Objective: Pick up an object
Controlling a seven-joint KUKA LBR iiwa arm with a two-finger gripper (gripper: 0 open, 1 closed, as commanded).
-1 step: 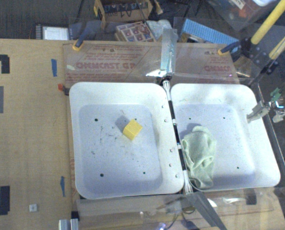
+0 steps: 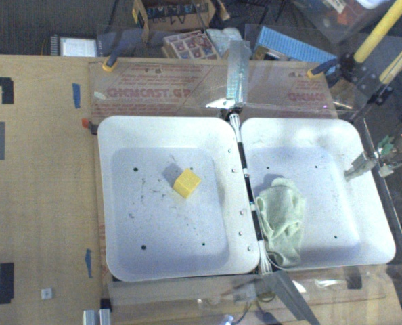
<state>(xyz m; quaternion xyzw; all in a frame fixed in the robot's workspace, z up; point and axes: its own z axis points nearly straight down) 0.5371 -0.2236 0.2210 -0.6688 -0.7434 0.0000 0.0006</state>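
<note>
So going left to right: the tabletop (image 2: 38, 181) was plain light wood with a few black markings and bits of blue tape near its left edge, probably alignment marks for the rig. Then came the left bin (image 2: 120, 249), shallow and white, with a small yellow block (image 2: 187, 183) sitting a bit above its middle, tilted so one corner pointed down. It lay well apart from every wall, so I'd guess it was the easier pick, with room all around it for a straight-down grab. The bin floor looked scuffed and speckled with a few dark dots. The right bin (image 2: 336, 249) sat touching the left one along a shared seam, and a crumpled pale green cloth (image 2: 282, 219) lay bunched up against that bin's left wall, which I'd judge made it awkward to get at from that side. At the far right something metallic poked in over the right bin's rim, likely the pincer (image 2: 369, 161), but it was too small and blurry for me to tell if it was wide or narrow, and nothing looked held. Behind the bins were clear sheets clamped down, boxes, cables and a yellow pole, typical cluttered lab.
</note>
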